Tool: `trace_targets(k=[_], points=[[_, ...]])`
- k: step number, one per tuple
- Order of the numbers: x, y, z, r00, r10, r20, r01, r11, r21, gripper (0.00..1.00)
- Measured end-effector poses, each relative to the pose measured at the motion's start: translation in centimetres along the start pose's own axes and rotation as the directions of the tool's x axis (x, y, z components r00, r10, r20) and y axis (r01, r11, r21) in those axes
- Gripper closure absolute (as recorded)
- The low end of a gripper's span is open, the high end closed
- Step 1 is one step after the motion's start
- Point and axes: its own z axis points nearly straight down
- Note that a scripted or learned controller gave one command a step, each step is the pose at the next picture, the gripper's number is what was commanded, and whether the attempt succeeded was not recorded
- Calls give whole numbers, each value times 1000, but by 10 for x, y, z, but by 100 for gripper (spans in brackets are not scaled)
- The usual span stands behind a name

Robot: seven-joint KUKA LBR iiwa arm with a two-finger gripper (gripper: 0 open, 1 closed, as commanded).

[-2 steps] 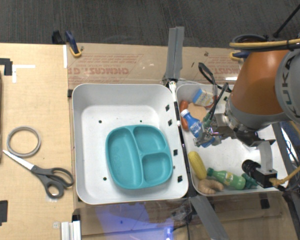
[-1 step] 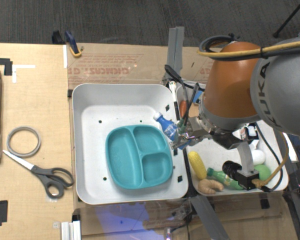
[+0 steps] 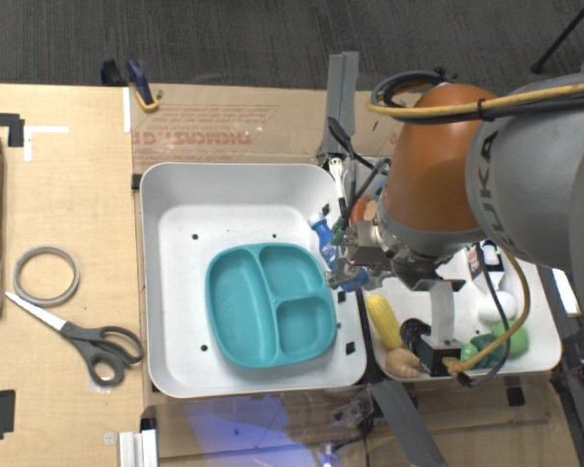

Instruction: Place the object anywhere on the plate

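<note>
at the near edge of the right white bin (image 3: pixel 540 353) lie a tan rounded lump (image 3: pixel 403 362), a green toy piece (image 3: pixel 502 343) and, just beyond, a yellow corn cob toy (image 3: pixel 383 320), with a black cable crossing between them. left of these, in the left white bin (image 3: pixel 165 261), sits the teal plastic plate with three compartments (image 3: pixel 272 303), tilted slightly and bare. on the light wooden tabletop (image 3: pixel 58 163), well left of the bins, grey-handled scissors (image 3: pixel 86 340) lie just nearer than a roll of clear tape (image 3: pixel 46 274). the grey arm with its orange band (image 3: pixel 438 159) hangs over the wall between the bins, and its tool (image 3: pixel 343 261) sits at the plate's right rim; whether it is spread or pressed together cannot be told. something small and blue (image 3: pixel 323 234) shows by the tool, too unclear to name.
</note>
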Motion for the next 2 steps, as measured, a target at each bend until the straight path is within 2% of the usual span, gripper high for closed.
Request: trace_targets(k=[1,2], points=[[-62,4,52,996,-95,-1,95,996,1,100],[5,13,19,984,-180,0,180,984,-2,100]])
